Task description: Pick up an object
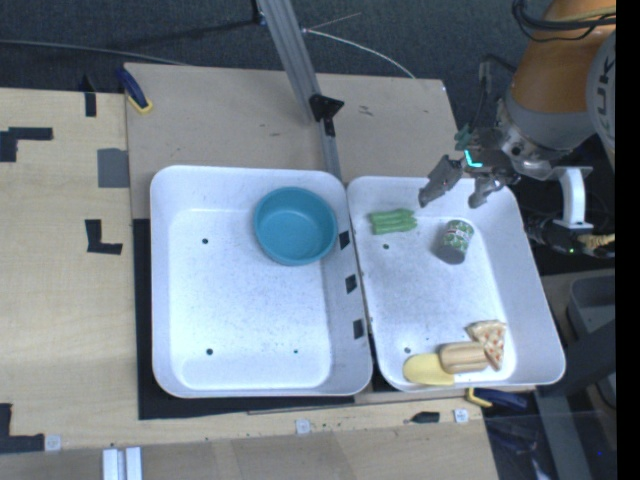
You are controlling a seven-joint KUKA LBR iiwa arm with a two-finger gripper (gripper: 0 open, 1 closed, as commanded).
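My gripper (pixel 461 190) hangs over the far edge of the right bin (pixel 530 298), its two grey fingers spread open with nothing between them. Just below it lies a small green-labelled can (pixel 456 240), tipped on its side. To the left of the gripper a green pod-like object (pixel 392 222) rests on the bin floor. At the near edge of the right bin sit a yellow banana-like piece (pixel 428 370), a tan hot dog bun (pixel 464 356) and a pizza slice (pixel 491 342). A blue bowl (pixel 294 225) stands in the far part of the left bin (pixel 200 358).
A grey metal pole (pixel 296 53) slants from the top of the view down to the gap between the bins. The arm's orange band (pixel 568 38) rises at the upper right. Black tape marks dot the wooden bench at left.
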